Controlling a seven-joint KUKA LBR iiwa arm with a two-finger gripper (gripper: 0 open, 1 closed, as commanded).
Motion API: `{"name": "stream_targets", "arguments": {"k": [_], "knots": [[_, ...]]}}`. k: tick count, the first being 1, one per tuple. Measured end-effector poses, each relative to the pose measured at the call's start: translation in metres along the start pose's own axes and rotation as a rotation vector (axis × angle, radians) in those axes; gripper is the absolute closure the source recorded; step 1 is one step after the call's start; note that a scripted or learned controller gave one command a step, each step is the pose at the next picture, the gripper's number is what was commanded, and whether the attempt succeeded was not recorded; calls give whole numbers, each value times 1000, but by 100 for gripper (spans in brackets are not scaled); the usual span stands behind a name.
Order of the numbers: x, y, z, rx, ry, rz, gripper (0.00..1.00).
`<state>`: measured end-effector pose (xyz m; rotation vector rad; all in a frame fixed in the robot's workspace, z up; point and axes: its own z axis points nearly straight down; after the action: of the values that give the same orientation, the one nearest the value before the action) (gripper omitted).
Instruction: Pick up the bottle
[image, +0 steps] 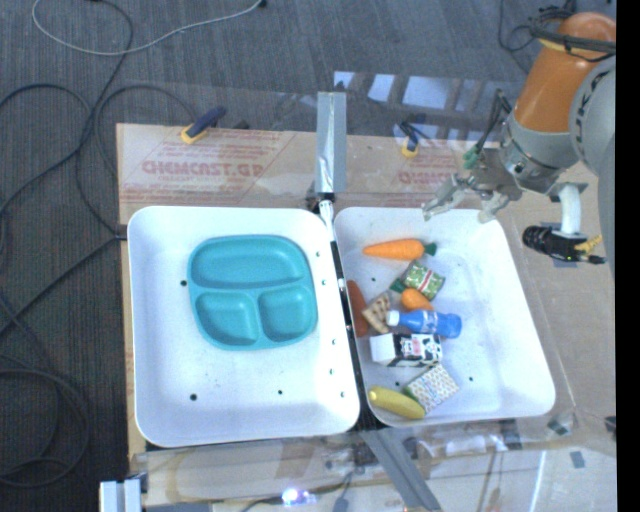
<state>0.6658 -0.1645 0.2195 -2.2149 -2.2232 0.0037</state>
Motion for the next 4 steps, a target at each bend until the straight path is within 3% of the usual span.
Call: {"name": "stream_targets", "arguments": {"k": [1,2,3,4], "knots": [[-22,-86,99,-1,-2,-102,0],[-25,-102,131,-13,-6,-126,0],[15,-141,131,-18,-7,-161,0],[15,-140,122,-18,-5,-162,100]]}}
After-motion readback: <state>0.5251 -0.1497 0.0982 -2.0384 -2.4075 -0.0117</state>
